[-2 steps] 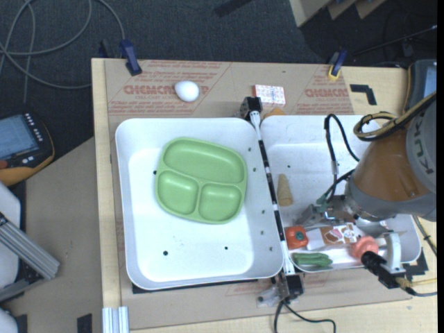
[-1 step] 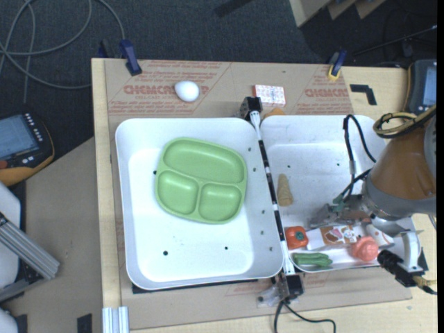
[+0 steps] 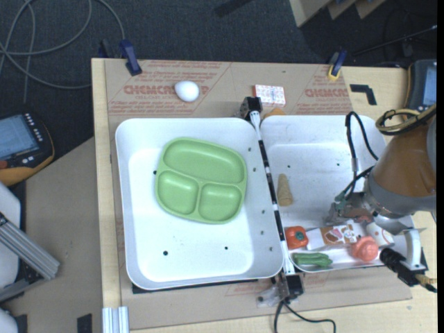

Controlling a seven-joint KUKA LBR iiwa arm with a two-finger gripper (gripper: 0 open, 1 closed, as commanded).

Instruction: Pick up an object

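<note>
Left bin (image 3: 135,186) holds a green divided plate (image 3: 201,180), sitting roughly centred, untouched. Behind the bins on the counter (image 3: 104,71), a white egg-like ball (image 3: 186,90) and a small pink-patterned box (image 3: 270,94). The cardboard sheet under the bins carries red lettering, seemingly "CHEMCHAMP", printed twice along the far edge; smaller text is unreadable.

Right bin (image 3: 312,134): a tan bread-like stick (image 3: 284,189) near the divider; along the near edge a red tomato-like toy (image 3: 296,237), a green pepper or pea pod (image 3: 312,259), a printed card or packet (image 3: 338,235) with illegible print, and a pinkish ball (image 3: 365,250).

Gripper (image 3: 345,210) hangs low over the near right corner, just above the card and close to the pinkish ball; cannot tell whether it is released or clenched, and nothing is visibly held. Step judged: approach or descent, grasp not yet made. Next move calls for settling on one item in that cluster, likely the card or ball, and closing squarely without nudging the neighbours.
</note>
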